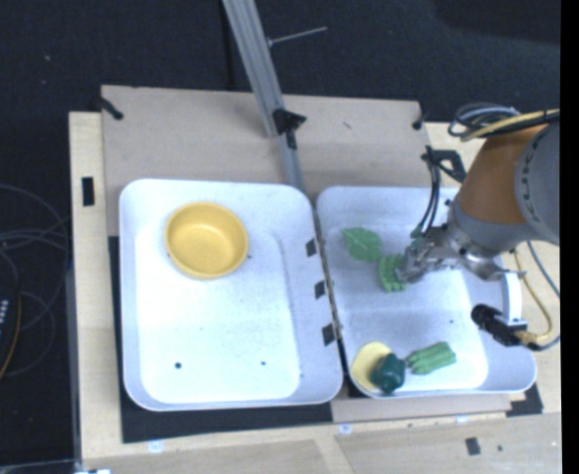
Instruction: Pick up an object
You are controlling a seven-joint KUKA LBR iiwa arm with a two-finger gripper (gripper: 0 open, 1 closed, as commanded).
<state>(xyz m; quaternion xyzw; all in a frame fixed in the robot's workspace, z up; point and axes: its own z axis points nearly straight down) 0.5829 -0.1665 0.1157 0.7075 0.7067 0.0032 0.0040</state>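
Reaching in from the right, the hand [415,262] hangs over the right bin [369,309], touching or just beside a green toy [390,274]. Finger state: cannot tell.

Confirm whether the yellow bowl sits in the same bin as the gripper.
No: the yellow bowl lies in the left bin, while the gripper is over the right bin.

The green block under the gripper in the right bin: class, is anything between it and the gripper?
Nothing visible. The gripper sits right at the green block in the right bin; the other green piece lies apart, to the upper left.
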